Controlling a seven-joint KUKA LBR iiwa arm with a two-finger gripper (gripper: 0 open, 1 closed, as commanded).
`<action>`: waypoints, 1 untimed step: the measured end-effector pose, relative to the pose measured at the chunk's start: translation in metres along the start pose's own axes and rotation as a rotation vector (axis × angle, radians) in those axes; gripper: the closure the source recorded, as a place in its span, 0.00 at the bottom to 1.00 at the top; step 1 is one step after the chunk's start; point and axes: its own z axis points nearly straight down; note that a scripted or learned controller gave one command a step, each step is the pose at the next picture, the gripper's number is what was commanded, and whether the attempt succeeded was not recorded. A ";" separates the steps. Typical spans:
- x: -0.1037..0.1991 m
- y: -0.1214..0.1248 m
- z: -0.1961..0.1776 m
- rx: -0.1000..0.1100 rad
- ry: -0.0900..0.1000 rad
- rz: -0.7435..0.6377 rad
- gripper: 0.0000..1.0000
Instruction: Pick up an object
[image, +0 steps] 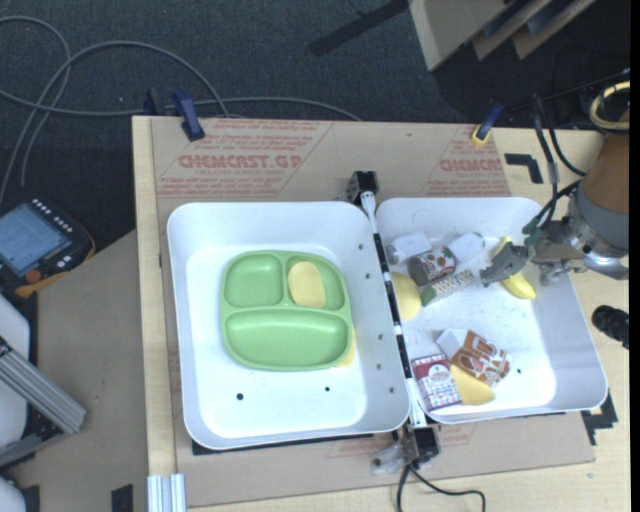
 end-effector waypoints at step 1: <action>-0.067 0.104 0.110 -0.016 0.000 -0.003 0.00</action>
